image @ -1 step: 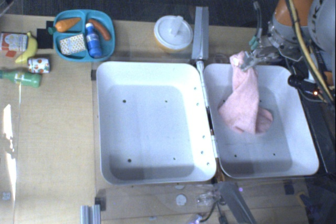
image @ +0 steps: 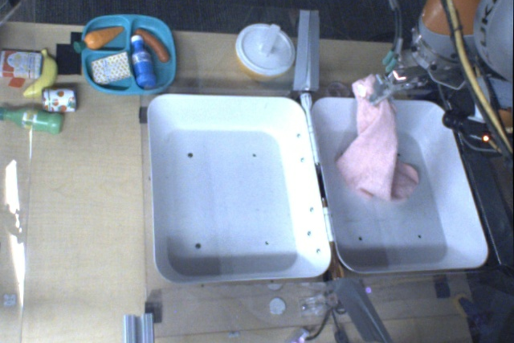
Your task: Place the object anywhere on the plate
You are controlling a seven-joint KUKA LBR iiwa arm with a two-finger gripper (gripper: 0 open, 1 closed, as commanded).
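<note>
A pink cloth point(image: 373, 147) hangs stretched over the right bin point(image: 450, 245), its lower end bunched on the bin floor. Its top corner is pinched in my gripper point(image: 381, 87), which is shut on it above the bin's far edge. The arm comes in from the upper right. The blue divided plate point(image: 163, 52) lies on the bench at the far left, beyond the left bin point(image: 233, 197). It carries a toy carrot, a sausage, a blue bottle and a patterned square.
A white-lidded yellow cup point(image: 265, 51) stands behind the bins, next to a grey metal post point(image: 305, 52). A banana point(image: 42, 75), a small can point(image: 59, 100) and a green bottle point(image: 32, 120) lie at the bench's left edge.
</note>
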